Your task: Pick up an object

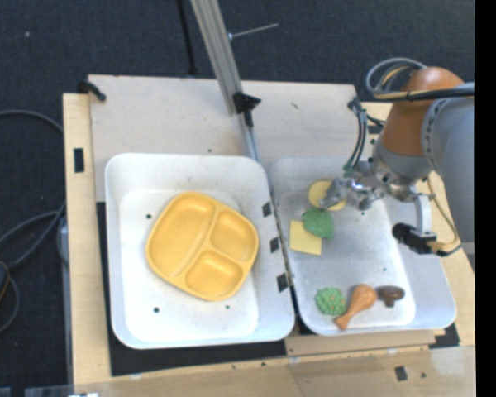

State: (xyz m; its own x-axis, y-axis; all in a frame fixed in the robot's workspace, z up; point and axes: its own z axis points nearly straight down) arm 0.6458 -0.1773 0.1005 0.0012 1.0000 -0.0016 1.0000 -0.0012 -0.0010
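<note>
The step in hand is judged to be the approach, before any grasp. The grey arm with its orange band is being reached in from three o'clock, and the two-finger gripper is being held over the upper part of the right-hand shallow white bin. Its tip is being shown just beside a pale yellow round disc, at the disc's three o'clock side, with a small green leafy toy lying at about seven o'clock from the tip. Nothing is being seen between the fingers, so no object is being counted as held.

Whether the fingers are being kept apart or together cannot be told; the metal parts at the tip are blurred into one dark cluster.

The next move is judged to call for a descent onto the disc or the green piece, then a closing and a lift. Other candidates are being left near the bin's six o'clock edge: a second green bumpy toy, a tan plastic drumstick and a small brown mushroom-shaped piece. A flat yellow square is lying beside the bin's nine o'clock wall.

In the left-hand bin a yellow divided plastic tray is resting.

Part of the disc is being covered by the gripper, and the arm is being cut off at the view's three o'clock edge.
</note>
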